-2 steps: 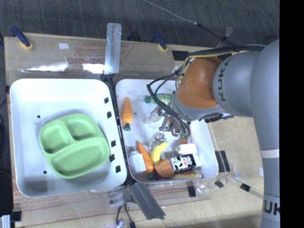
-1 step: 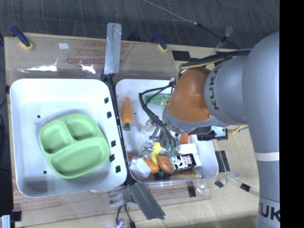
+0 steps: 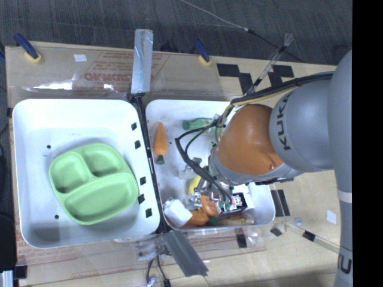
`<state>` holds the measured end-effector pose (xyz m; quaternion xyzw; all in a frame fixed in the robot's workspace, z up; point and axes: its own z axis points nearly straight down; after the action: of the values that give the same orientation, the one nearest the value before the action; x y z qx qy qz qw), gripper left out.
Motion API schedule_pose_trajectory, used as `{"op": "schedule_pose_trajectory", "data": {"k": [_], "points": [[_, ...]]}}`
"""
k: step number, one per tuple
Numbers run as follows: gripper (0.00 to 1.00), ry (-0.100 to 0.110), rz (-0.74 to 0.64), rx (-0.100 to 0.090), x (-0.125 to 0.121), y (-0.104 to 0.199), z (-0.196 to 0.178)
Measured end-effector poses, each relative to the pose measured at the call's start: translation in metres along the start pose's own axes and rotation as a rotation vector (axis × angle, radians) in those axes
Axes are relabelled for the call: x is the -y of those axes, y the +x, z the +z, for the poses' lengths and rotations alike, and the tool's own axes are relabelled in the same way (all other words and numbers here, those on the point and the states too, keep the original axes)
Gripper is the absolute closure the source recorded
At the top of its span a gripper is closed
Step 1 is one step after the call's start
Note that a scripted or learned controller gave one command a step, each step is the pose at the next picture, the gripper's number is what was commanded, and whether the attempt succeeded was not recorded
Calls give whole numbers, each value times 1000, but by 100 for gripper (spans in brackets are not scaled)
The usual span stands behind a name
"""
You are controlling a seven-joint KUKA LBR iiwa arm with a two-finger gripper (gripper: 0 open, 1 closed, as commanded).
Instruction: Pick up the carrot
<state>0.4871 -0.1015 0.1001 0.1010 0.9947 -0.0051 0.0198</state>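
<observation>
The carrot (image 3: 160, 141) is orange with a dark stem end. It lies lengthwise along the left wall of the right bin (image 3: 179, 107), near the divider. My gripper (image 3: 210, 201) is low at the front of the right bin, in a cluster of small items well to the right of and nearer than the carrot. An orange object (image 3: 209, 208) lies right at the gripper's tip; whether it is held I cannot make out. The orange wrist band (image 3: 248, 139) and the grey arm cover much of the right bin.
A green divided plate (image 3: 93, 181) sits in the left bin (image 3: 36, 115). In the right bin are a white block (image 3: 176, 211), a yellow piece (image 3: 195, 184) and a green item (image 3: 194, 124) at the back. Black cables loop beside the wrist.
</observation>
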Motion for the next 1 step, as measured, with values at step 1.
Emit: {"op": "schedule_pose_trajectory", "data": {"k": [1], "points": [[100, -4, -10, -17, -3, 3, -8]]}}
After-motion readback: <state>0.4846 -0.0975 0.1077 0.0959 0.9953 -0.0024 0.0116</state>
